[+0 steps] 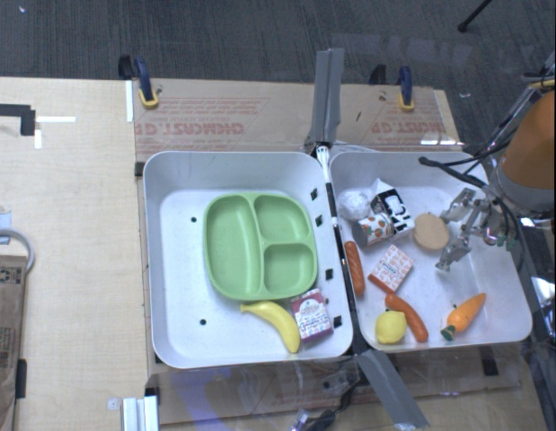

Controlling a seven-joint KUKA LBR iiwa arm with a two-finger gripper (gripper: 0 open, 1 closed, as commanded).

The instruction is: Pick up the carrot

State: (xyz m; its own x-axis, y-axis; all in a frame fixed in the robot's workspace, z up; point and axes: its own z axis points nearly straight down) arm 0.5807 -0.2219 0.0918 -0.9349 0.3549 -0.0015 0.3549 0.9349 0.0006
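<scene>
The carrot (464,314) lies on the floor of the right bin (520,330), close to that bin's near right corner, and nothing grips it, so the pick is not yet made. The tool (463,233) hangs over the same bin, up the frame from the carrot and a little to its left, with bare bin floor between the two. Its fingers (450,259) look parted a modest way with nothing between them, though the metal parts are small and cluttered here, so that reading is a judgement.

What is left, as I judge it: carry the tool down-frame over the carrot, lower it, close on the body, and lift.

The carrot's long axis runs on a diagonal. Its green stem end points toward the bin's near wall and to the left; its orange tip points up-frame and to the right, toward the bin's right wall. A grip across the orange body would likely mean turning the fingers square to that diagonal.

Nearest the carrot on its left are a sausage (408,317) and a lemon (391,327), both apart from it.
</scene>
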